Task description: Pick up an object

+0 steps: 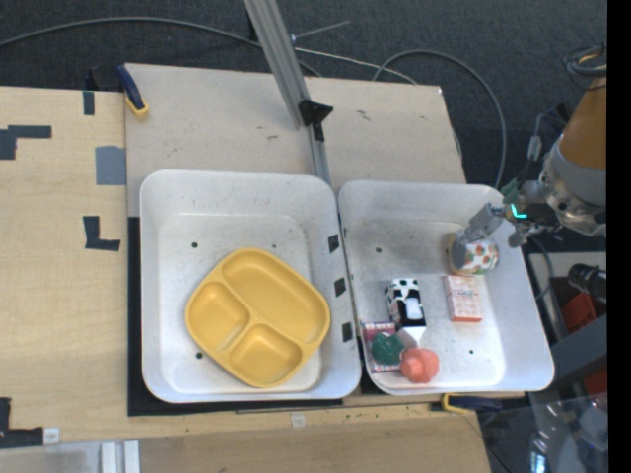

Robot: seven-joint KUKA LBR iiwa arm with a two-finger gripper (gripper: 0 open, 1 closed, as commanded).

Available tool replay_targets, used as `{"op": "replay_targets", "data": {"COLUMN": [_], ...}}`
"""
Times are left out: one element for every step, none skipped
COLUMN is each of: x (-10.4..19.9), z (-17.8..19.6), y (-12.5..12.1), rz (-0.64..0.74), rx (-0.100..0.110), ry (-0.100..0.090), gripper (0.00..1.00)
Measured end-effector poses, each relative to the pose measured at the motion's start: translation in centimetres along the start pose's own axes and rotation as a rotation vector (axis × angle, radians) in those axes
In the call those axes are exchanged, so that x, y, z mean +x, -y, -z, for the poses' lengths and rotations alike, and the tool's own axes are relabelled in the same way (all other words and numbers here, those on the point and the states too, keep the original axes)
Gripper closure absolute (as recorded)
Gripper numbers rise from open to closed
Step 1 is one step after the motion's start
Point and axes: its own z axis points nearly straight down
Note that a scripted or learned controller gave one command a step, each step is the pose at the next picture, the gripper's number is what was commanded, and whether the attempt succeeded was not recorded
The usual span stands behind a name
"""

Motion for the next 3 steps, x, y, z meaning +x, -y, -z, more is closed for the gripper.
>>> {"op": "replay_targets", "data": {"x": [0.0, 0.3, 1.1], "z": [0.1, -5.9, -10.8], "y": [0.0, 0.8, 0.4], "rz": [0.001, 0.0, 0.0], "rx": [-0.002, 0.004, 0.004], "ry": [0.001, 0.0, 0.0], "gripper": [0.0, 0.0, 0.0]}}
